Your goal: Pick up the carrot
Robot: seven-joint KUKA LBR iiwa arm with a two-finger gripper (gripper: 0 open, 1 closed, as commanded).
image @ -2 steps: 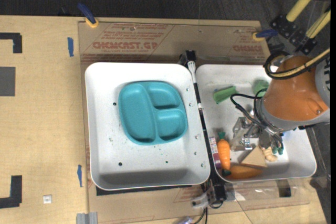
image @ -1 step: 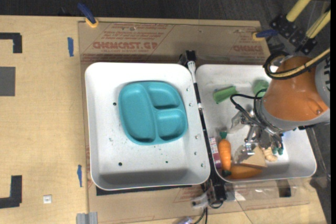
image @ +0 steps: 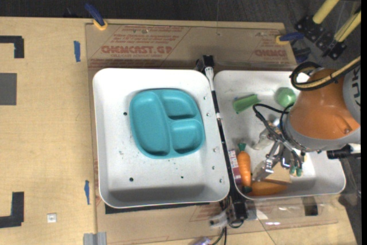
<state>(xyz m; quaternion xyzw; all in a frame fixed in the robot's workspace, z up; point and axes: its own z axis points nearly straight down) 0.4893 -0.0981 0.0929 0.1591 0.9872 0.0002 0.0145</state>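
Hovering low over the right bin (image: 327, 178), the gripper (image: 274, 164) sits just right of the carrot (image: 245, 167), which lies along the bin's left wall toward the near corner. Step in hand, as I judge it: approach, grasp not yet made. No carrot visible between the fingers; whether they stand apart or together cannot be told, since cables and wrist clutter mask the tips. A second orange piece (image: 268, 187) lies under the gripper at the near wall. Green block (image: 246, 102) and green ball (image: 285, 96) sit far in the same bin. Teal tray (image: 166, 121) occupies the left bin (image: 112, 140). Next move likely calls for shifting left to straddle the carrot.
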